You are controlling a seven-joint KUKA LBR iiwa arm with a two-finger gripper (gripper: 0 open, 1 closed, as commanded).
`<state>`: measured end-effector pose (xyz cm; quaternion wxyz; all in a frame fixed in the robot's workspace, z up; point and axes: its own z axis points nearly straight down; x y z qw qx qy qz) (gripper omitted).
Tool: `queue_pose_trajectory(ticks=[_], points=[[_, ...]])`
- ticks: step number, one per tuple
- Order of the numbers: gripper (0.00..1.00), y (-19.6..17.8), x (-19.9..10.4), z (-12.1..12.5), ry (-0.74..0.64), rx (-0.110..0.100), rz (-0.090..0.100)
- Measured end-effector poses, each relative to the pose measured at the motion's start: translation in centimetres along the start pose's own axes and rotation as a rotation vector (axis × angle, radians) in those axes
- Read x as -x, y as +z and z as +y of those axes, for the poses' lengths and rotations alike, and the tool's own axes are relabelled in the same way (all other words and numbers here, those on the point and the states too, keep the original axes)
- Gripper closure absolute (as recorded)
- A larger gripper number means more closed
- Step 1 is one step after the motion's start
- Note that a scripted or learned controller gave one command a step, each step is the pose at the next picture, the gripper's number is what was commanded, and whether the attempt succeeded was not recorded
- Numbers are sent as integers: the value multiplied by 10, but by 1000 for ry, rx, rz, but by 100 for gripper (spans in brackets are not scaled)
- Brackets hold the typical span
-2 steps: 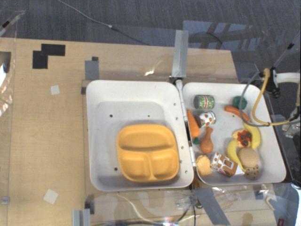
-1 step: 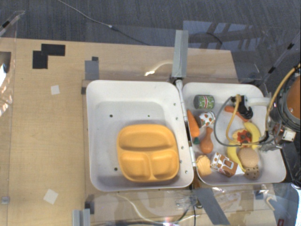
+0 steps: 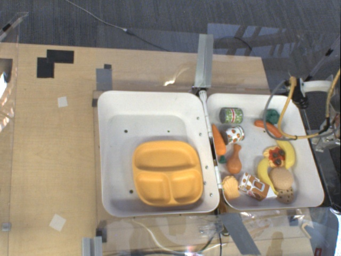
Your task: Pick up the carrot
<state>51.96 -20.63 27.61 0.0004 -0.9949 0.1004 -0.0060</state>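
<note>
The carrot (image 3: 217, 138) is a long orange piece with a green end pointing toward the front. It lies in the right bin (image 3: 314, 188), right against the bin's left wall. A small white and red can (image 3: 235, 134) sits just to its right, and a brown drumstick (image 3: 234, 161) lies just right of its green end. A shorter orange-red piece (image 3: 267, 127) with a green tuft (image 3: 273, 115) lies toward the back right of the same bin.
The right bin also holds a green can (image 3: 230, 115), a banana (image 3: 265, 168), a patterned carton (image 3: 253, 186), a round biscuit (image 3: 230, 185) and a brown lump (image 3: 282, 179). A yellow divided plate (image 3: 168, 172) sits in the left bin (image 3: 114, 143). Cables (image 3: 290, 105) hang over the right bin's back right.
</note>
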Motion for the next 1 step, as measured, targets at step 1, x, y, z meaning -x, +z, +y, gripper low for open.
queue_pose_trajectory(ticks=[1], points=[[100,184,18,3,0,0,-13]])
